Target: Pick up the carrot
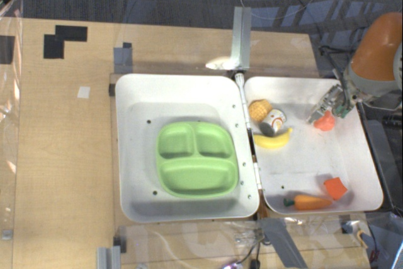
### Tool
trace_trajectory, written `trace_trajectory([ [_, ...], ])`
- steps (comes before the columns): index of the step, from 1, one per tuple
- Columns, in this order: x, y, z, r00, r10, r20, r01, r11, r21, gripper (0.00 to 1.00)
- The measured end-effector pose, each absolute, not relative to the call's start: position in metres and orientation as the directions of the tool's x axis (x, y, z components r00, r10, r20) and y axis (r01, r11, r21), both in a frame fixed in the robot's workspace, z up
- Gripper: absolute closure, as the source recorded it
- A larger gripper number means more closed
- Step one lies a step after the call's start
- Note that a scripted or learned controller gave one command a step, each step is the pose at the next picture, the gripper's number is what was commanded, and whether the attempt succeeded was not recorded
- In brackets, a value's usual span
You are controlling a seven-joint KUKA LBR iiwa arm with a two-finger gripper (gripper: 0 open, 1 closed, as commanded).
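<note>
Carrot [311, 202]: nearest my camera, lying flat along the right bin's [371, 167] front wall, green stub pointing left, an orange block [335, 188] just beside its right end.
Jaws [322, 111]: near that bin's back right, over a small red piece [325, 123]; whether they stand wide or narrow I cannot tell. Well apart from the carrot.
Handling: I judge it light, stiff, smooth; I'd pinch mid-body, across its width.
Right bin, also: banana [272, 140], can [272, 121], round yellow item [259, 109].
Left bin [135, 135]: green divided tray [197, 158].
</note>
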State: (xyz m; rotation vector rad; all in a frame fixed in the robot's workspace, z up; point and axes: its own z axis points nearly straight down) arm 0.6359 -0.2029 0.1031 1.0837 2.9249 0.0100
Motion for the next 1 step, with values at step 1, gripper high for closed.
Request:
trace_trajectory([
  [1,0.6082,-0.2054,0.2163,-0.644,0.765,-0.008,0.765,0.644,0.007,1.00],
])
